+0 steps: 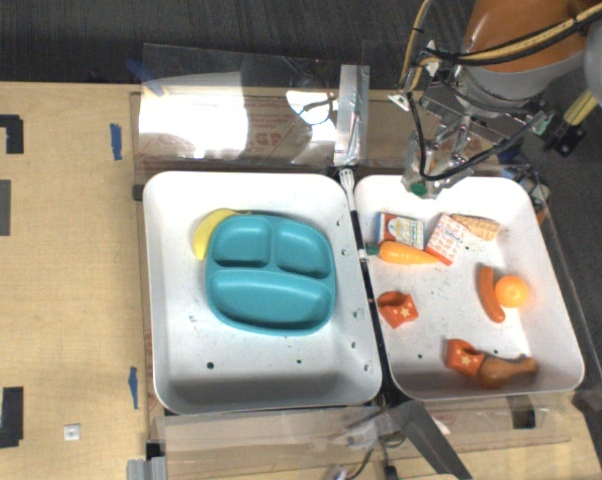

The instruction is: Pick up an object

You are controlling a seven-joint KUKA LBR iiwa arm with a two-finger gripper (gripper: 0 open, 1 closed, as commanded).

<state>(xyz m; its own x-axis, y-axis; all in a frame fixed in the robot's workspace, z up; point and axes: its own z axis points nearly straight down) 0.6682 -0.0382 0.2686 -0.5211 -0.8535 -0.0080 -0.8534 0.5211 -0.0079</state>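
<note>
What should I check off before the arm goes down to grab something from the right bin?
1. Tool position: the tool hangs over the far rim of the right bin, not above any object. Not ok.
2. Nothing carried: no object shows between its fingers. Ok.
3. Finger opening: too cluttered by cables to judge. Cannot tell.
4. Nearest targets: the carrot lies against the small box, so a grasp there is crowded. Not ok.
5. Freer target: the red cube sits apart from its neighbours. Ok.
6. Left bin: the teal tray lies over a yellow item, away from the arm's path. Ok.
</note>
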